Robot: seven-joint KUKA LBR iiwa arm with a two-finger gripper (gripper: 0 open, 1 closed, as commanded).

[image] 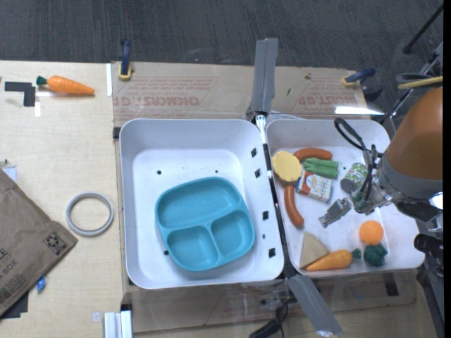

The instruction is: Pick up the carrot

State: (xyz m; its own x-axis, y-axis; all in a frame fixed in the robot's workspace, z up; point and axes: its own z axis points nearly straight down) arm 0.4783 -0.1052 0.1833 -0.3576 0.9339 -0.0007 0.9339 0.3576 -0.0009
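One carrot [330, 260] lies at right bin's [352, 134] front; gripper [337, 213] above it, prob. released, nothing held.

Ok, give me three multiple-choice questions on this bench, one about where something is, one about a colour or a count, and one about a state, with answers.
1. Where does the carrot in the right bin lie?
A. Near the front edge, beside the cheese wedge
B. On the blue tray
C. At the far wall

2. What colour is the divided tray in the left bin?
A. Red
B. Blue
C. Yellow

3. How does the claw stand to that carrot?
A. Gripping it
B. Apart from it, above it in the view
C. Pressing it flat

Answers: 1 A, it lies along the front edge with its tip under the wedge. 2 B, the tray is light blue. 3 B, white bin floor shows between them.
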